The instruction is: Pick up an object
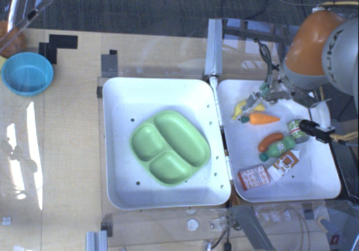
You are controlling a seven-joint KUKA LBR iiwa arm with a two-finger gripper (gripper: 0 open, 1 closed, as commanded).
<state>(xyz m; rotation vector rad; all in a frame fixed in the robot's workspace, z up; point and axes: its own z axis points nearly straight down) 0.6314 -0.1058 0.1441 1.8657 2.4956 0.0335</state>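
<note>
The pincer (268,92), whose state I cannot tell, hangs in the right bin (331,185), the carrot (263,119) just below it, long axis running left to right.

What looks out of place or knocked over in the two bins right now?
Nothing looks spilled or damaged. The green divided plate sits askew in the left bin. In the right bin, the small green bottle and the red carton lie on their sides among loosely jumbled toy food.
</note>
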